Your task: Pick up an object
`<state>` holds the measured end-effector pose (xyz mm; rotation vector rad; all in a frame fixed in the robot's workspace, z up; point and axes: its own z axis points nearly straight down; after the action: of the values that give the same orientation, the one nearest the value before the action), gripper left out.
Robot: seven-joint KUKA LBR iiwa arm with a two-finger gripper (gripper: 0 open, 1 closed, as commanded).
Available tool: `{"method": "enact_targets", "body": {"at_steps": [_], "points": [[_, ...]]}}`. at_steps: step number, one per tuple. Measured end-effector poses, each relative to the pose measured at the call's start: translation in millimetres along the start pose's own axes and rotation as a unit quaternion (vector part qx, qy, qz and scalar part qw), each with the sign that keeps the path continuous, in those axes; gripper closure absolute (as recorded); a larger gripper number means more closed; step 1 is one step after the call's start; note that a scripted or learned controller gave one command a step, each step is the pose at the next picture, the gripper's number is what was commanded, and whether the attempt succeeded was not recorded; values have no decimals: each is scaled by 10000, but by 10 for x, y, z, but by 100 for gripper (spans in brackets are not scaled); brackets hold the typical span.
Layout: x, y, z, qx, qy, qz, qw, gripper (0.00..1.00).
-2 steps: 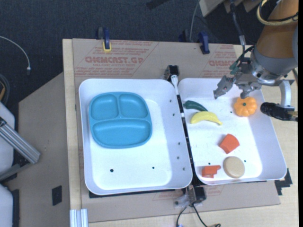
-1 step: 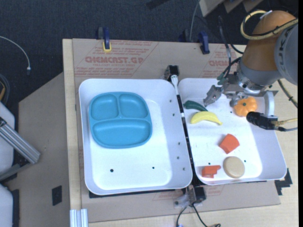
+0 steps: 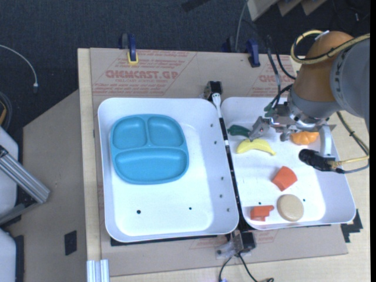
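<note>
Yellow banana (image 3: 256, 148) lies loose in right bin (image 3: 338, 201), just below gripper (image 3: 271, 128); gripper state cannot tell, nothing seen held; orange block (image 3: 284, 178), beige disc (image 3: 290, 208) nearby, untouched; blue tray (image 3: 149, 148) in left bin; pick not yet done, grasp and lift remain

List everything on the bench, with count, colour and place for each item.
bins: 2, white, side by side on the bench
divided plate: 1, blue, left bin
banana: 1, yellow, upper left of right bin
dark green piece: 1, beside the banana, near the right bin's left wall
orange object: 1, upper right bin, partly hidden by the arm
red-orange block: 1, middle of right bin
small red-orange block: 1, right bin's near edge
beige round object: 1, right of the small block
clamps: 2, blue, bench's far edge
gripper: 1, above the right bin's upper part
arm: 1, grey with orange band, entering from the right
</note>
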<state>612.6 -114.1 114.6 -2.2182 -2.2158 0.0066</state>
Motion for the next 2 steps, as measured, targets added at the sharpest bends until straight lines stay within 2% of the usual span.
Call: {"method": "enact_targets", "body": {"at_steps": [1,2], "points": [[1,21,-146,-43,-11,-3,10000,100],[-2,-20,-591,-69,-18,-5,10000,100]]}}
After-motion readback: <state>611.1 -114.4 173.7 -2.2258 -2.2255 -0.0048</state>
